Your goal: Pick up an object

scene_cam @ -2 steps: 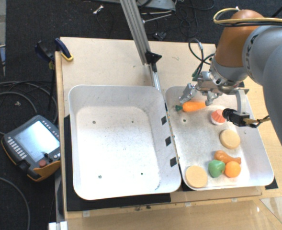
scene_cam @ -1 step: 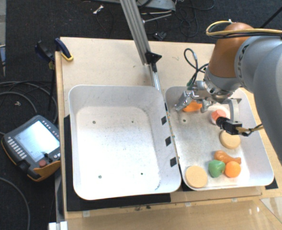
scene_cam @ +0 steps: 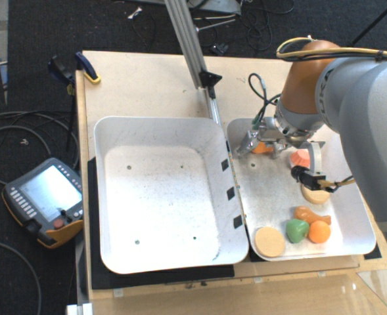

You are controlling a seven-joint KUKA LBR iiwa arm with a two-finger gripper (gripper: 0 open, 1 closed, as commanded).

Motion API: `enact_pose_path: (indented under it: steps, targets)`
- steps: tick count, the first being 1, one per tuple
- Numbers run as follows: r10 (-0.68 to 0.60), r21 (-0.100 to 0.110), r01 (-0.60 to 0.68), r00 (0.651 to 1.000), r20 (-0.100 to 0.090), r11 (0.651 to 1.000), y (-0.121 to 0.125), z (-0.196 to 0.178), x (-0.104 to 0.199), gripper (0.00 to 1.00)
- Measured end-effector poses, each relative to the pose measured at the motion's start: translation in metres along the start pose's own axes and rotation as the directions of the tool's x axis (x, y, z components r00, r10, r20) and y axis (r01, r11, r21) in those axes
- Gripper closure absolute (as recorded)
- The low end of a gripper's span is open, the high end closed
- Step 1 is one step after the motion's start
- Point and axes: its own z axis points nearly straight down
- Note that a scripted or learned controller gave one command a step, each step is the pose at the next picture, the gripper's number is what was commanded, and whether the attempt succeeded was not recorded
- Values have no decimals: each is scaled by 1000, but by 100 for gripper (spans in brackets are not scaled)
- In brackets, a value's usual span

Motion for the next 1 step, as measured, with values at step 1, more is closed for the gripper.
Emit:
enact_pose_path:
  steps: [1]
  targets:
    - [1, -3, -1, 1000, 0, 1000, 1, -12, 0, 100]
